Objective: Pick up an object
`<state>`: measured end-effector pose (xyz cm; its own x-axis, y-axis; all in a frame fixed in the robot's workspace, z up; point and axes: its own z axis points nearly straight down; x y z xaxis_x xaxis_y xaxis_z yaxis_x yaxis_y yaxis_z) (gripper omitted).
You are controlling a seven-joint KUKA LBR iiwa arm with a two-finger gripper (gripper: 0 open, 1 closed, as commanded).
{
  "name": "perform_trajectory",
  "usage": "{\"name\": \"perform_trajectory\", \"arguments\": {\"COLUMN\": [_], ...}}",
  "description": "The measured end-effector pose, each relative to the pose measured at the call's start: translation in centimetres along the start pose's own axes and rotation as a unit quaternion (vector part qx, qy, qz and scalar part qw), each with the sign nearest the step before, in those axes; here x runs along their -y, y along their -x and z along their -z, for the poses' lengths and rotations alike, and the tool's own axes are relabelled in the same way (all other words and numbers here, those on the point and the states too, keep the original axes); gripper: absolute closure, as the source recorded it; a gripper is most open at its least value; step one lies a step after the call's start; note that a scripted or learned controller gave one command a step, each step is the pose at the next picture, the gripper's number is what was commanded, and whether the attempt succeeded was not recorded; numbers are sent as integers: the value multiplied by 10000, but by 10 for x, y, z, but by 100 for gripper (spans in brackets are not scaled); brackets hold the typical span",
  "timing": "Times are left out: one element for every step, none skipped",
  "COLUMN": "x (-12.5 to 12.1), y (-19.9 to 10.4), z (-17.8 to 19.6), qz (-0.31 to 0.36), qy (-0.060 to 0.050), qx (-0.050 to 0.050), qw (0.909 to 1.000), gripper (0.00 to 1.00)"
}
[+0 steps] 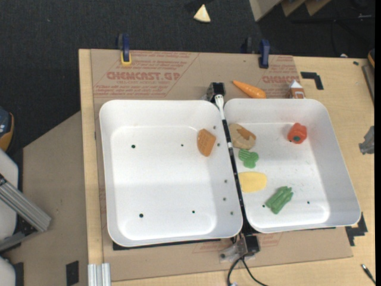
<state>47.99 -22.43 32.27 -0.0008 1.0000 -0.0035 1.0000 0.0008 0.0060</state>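
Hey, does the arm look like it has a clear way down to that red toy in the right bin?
Probably yes. The red toy lies alone near the far right corner of the right bin, apart from the other pieces, with nothing over it. The bin wall close beside it might crowd the approach a little.

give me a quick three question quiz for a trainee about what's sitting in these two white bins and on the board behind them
1. True or false: the orange bread-like piece lies in the left bin.
2. Which item in the right bin lies nearest the camera view's bottom edge? A) red pepper B) green ridged vegetable C) yellow piece
3. Fill in: the carrot lies on the ____, outside both bins.

Key
1. True; it lies near that bin's right wall.
2. B.
3. Cardboard sheet, just behind the right bin's back rim.
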Motion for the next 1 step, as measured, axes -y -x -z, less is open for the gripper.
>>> {"name": "perform_trajectory", "arguments": {"x": [-2], "y": [-52], "z": [154], "qz": [24], "qy": [78], "qx": [12], "qw": [10000], "gripper": [100]}}
